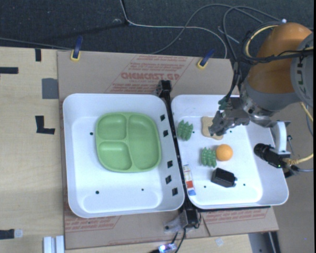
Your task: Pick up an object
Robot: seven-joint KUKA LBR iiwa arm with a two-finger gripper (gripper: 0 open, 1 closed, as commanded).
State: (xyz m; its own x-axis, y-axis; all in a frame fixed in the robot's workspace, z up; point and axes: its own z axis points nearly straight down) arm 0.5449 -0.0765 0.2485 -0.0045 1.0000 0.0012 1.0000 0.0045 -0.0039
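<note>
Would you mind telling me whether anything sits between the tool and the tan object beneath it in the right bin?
Nothing visible does. The tool hangs directly over the tan object; the orange ball and green pieces lie off to the sides.

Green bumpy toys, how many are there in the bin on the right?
2. One green bumpy toy lies by the bin's left wall; the other lies lower down, touching the orange ball. The arm could hide more.
</note>
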